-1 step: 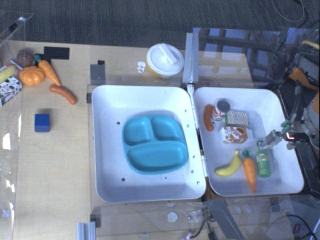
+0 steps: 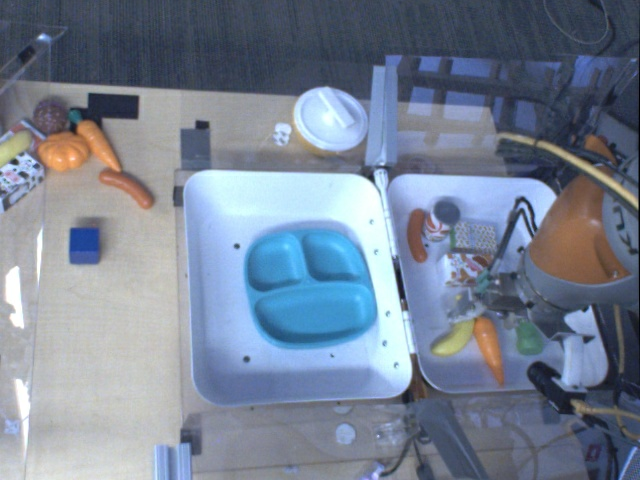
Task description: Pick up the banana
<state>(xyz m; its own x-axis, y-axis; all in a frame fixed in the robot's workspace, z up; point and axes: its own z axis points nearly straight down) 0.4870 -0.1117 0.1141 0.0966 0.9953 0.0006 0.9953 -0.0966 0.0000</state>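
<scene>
**Claw low over the right bin, just above the banana**

The right bin (image 2: 545, 190) is crowded along its left and near sides; the banana (image 2: 452, 340) lies near its front-left corner, close to the left wall, with a carrot (image 2: 488, 348) just beside it on the right, the two nearly touching at their upper ends; a green piece (image 2: 528, 339) sits past the carrot; a sausage (image 2: 417, 236) lies along the left wall farther back, with a small can (image 2: 437, 218) and printed packets (image 2: 470, 253) next to it; the back-right of this bin is taken up by the arm (image 2: 580, 248).

The left bin (image 2: 210, 298) holds a blue tray (image 2: 310, 286) at its middle, with bare white floor all round it.

The desk (image 2: 100, 348) is pale wood; a blue cube (image 2: 85, 245) stands alone on its left part, with toy food (image 2: 85, 153) near the back-left corner; a white lid (image 2: 331, 118) lies behind the bins; beyond the desk is dark carpet.

The claw (image 2: 487, 296) sits directly above the upper ends of banana and carrot, very near both; how far its fingers are spread I cannot tell, and nothing shows between them.
</scene>
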